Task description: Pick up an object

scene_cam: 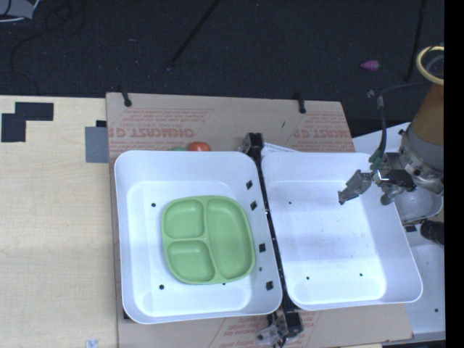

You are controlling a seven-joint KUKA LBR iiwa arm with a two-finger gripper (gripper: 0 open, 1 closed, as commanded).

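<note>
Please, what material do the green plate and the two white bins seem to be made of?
The green plate looks like matte moulded plastic: one even colour, rounded compartments, soft edges. The left bin and right bin look like smooth, thin white plastic with rounded rims, though painted metal cannot be excluded.

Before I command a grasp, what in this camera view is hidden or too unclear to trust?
- Tool: small and blurred over the right white bin; finger state unreadable.
- Small red-orange round object: partly hidden behind the left white bin rim; identity unclear.
- Green three-compartment plastic plate: depth unclear from above.
</note>
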